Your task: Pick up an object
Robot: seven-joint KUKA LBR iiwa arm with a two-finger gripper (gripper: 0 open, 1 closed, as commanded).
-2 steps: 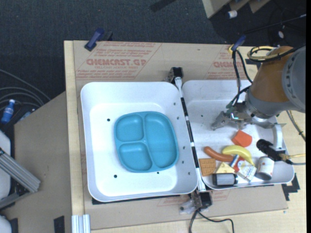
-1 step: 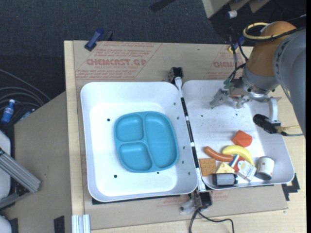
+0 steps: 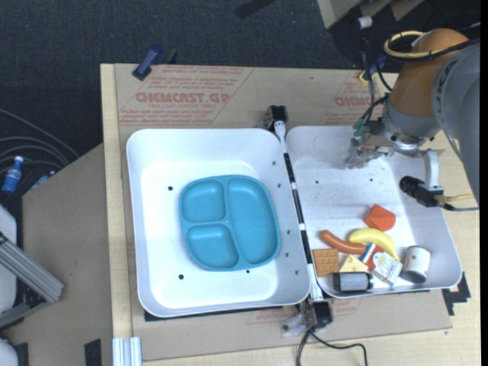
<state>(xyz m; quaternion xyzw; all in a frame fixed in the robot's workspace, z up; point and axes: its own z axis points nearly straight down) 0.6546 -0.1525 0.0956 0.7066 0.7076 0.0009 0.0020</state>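
Observation:
My gripper [image 3: 363, 155] hangs over the far part of the right bin [image 3: 335, 197], above bare white floor, with nothing seen in it. The objects crowd the bin's near right corner: an orange piece [image 3: 380, 218], a red sausage [image 3: 339, 242], a yellow banana [image 3: 374, 239], a brown cracker [image 3: 325, 261], a pale cheese wedge [image 3: 351, 264], a small black item [image 3: 351, 282], a small printed carton [image 3: 385, 267] and a white can [image 3: 415, 262]. The orange piece lies closest to the gripper, well apart from it toward the front.
The left bin [image 3: 152, 204] holds a blue divided plate [image 3: 229, 221] near its middle. A black divider strip [image 3: 290, 181] runs between the two bins. A small blue item [image 3: 147, 62] lies on the bench's far left corner.

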